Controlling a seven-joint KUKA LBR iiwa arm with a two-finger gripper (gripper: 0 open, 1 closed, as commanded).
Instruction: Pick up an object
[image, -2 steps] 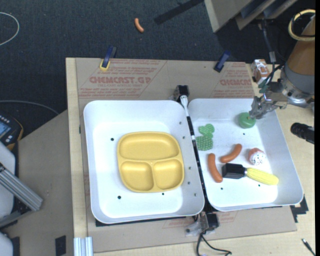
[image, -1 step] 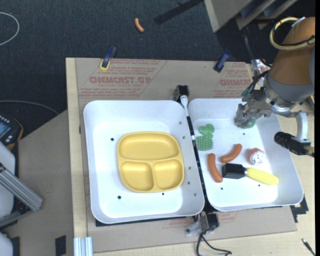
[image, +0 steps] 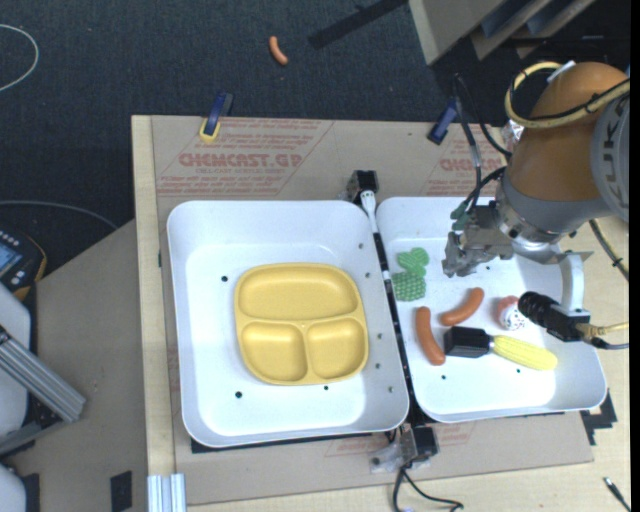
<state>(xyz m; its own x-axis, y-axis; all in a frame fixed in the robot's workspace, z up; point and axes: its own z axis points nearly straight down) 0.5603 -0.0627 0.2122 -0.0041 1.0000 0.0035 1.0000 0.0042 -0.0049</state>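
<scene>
Camera view puts the gripper (image: 462, 258) low over the right bin (image: 575, 385), whether parted or closed I cannot tell; nothing shows between its tips. Just beside it toward the left bin (image: 190, 300) lies a green toy (image: 410, 274); nearer the camera lie two sausages (image: 461, 307), then a corn cob (image: 524, 352). Nothing is lifted yet, so the pick remains to do.

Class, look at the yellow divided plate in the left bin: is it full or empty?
Empty. The yellow divided plate shows bare yellow in all three compartments; the toy food lies in the right bin.
</scene>
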